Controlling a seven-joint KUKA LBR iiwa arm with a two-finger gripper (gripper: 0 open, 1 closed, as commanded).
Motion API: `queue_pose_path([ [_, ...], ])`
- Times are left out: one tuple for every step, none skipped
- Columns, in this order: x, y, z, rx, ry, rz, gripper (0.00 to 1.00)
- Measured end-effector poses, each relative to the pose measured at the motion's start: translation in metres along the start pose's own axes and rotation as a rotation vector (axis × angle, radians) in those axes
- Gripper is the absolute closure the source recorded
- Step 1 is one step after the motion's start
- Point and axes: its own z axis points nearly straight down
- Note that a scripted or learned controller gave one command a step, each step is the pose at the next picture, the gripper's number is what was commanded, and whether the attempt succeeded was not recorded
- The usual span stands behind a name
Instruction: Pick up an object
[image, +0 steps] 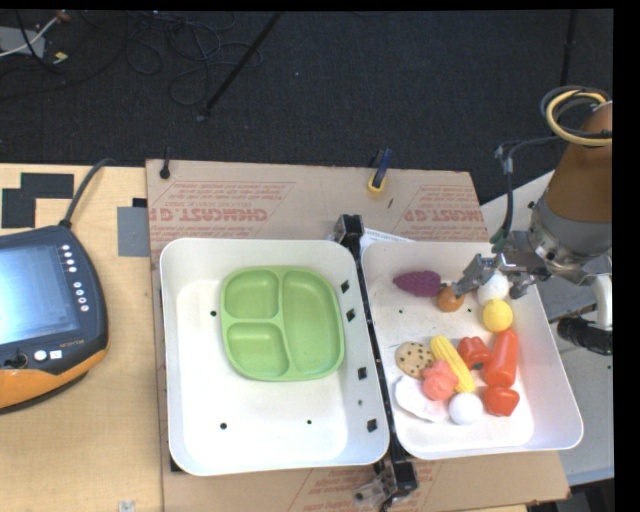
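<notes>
Divided tray (282, 323) in left bin (190, 400); toy food pile (460, 370) in right bin (555, 420); gripper (492, 275) above right bin's far edge; tablet (45, 315) far left.

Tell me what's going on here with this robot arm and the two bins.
A grey and orange robot arm reaches in from the right, its gripper low over the far side of the right bin. That bin holds a pile of toy food: a purple piece, a yellow ball, a corn cob, a cookie. The gripper sits near a small orange piece. The left bin holds a green divided plate.
</notes>
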Motion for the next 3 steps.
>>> queue_pose_path([
  [0.006, 0.006, 0.049, 0.004, 0.001, -0.002, 0.00],
  [-0.001, 0.006, 0.107, 0.004, 0.000, -0.001, 0.00],
  [0.002, 0.006, 0.128, 0.002, 0.001, -0.001, 0.00],
])
